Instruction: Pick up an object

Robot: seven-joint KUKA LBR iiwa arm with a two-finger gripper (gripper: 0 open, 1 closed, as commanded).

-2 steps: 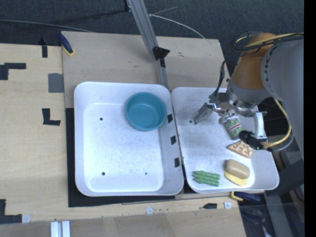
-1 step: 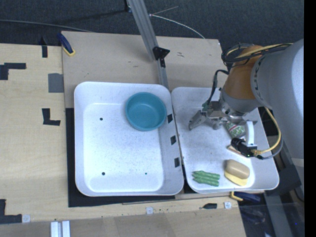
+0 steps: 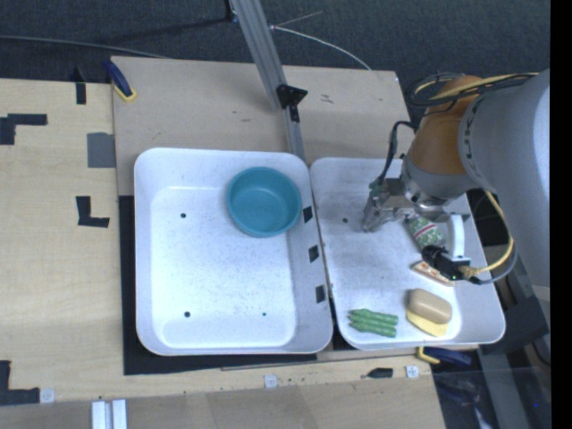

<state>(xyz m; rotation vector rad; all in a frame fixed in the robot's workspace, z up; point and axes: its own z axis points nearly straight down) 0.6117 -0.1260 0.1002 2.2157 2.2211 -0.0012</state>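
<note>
Nearest, at the front of the right bin [image 3: 483,333]: a green bean-like bundle [image 3: 372,322], lying flat and just beside a yellow sponge-like block [image 3: 429,311]. Looks light and a little soft in both cases; probably gives under pressure, so calls for a modest squeeze. Best taken across the short width, the bundle at its middle so that neither end droops, the block across its two long sides. Sits close to the front rim, which may crowd a descent there. Further back, near the right wall of the same bin: a small patterned can-like object [image 3: 427,232], tipped on its side, partly hidden by the wrist, so hard to name with certainty. Likely stiff, smooth and apt to roll or slip; better pinched across the body than along its length. Just left of it, low over the bin floor: the gripper [image 3: 380,211], poised above bare speckled white, with nothing seen held; cannot tell whether open or closed from this slant. Across the divide, toward the back of the left bin [image 3: 161,266]: a blue bowl [image 3: 264,201], upright, rigid and light by the look of it, too wide to span, so best gripped over the rim wall. Beyond, only counter [image 3: 179,105].
</note>
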